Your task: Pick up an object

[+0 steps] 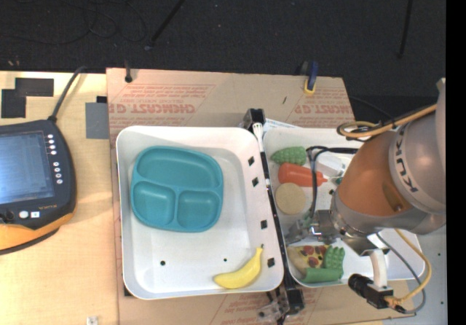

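Observation:
My gripper hangs low over the middle of the right bin, under the orange band of the arm. Just left of it lies a beige round piece. An orange carrot-like toy and a green leafy toy lie at the bin's far end. Near the bin's front sit a green studded block and a flat piece with red spots. The arm hides the right half of this bin.
The left bin holds a teal divided plate and a yellow banana at its front right corner. A tablet-like pendant rests on the bench at far left. Cables loop by the arm's base.

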Controlling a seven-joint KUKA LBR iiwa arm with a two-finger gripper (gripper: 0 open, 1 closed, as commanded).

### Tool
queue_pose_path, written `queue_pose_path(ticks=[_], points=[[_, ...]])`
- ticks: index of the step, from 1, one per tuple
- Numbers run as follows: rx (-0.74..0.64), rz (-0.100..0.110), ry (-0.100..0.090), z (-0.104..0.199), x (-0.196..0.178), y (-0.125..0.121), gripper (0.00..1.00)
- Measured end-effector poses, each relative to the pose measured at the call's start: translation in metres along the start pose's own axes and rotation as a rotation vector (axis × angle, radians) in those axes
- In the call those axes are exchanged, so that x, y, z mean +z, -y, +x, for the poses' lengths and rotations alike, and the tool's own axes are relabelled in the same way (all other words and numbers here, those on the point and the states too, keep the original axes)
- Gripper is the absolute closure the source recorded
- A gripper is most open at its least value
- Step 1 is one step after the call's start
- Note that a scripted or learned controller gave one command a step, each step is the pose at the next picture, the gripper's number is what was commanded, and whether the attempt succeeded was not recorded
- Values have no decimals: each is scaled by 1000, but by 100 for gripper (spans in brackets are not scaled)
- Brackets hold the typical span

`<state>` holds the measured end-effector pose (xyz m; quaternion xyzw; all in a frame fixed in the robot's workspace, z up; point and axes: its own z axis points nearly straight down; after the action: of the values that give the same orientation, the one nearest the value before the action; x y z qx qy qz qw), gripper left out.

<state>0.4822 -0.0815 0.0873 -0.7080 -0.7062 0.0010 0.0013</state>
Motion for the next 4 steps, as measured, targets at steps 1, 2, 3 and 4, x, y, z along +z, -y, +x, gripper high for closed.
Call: queue_pose_path(ticks=[1, 2, 3, 4], points=[[0, 0, 0, 0, 0, 0, 0], [0, 0, 0, 0, 0, 0, 0], [0, 0, 0, 0, 0, 0, 0], [-5, -6, 1, 1, -5, -68, 0]])
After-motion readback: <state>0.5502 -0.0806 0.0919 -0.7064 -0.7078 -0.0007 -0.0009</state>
